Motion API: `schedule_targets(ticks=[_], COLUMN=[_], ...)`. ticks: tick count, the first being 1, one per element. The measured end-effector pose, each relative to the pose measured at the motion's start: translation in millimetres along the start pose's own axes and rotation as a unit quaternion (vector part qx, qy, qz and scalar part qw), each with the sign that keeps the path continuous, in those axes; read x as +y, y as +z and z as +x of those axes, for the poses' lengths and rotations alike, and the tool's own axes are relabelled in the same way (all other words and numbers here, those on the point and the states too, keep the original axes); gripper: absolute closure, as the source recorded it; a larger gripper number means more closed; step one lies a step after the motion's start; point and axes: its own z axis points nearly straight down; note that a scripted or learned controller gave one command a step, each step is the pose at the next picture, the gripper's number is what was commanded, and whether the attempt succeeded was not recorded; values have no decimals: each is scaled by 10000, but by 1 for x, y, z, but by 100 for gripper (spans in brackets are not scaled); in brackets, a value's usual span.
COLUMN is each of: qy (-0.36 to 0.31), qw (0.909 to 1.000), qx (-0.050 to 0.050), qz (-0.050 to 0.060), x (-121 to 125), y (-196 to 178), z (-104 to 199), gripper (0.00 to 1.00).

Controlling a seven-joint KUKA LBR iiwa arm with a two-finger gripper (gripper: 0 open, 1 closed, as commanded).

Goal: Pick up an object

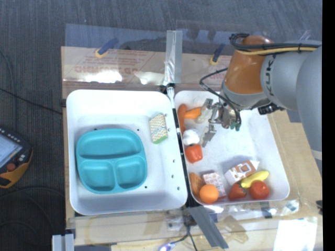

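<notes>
holding a teal tray point(111, 158) and sponge point(158, 127), the left bin point(94, 101).

the grey arm point(301, 82) reaches in from the right, its orange band point(246, 69) sitting just above the wrist. black cables loop over the top of the band and down its left side. the hand point(212, 127) hangs below the wrist, pointed down and to the left — its metal fingers point(208, 136) are spread apart, with nothing between them.
</notes>
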Motion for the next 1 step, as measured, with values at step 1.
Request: schedule_targets(ticks=[1], qy=[170], qw=[9998], qx=[-22], qz=[-26], x=[-4], y=[0], z=[-4], gripper=[0])
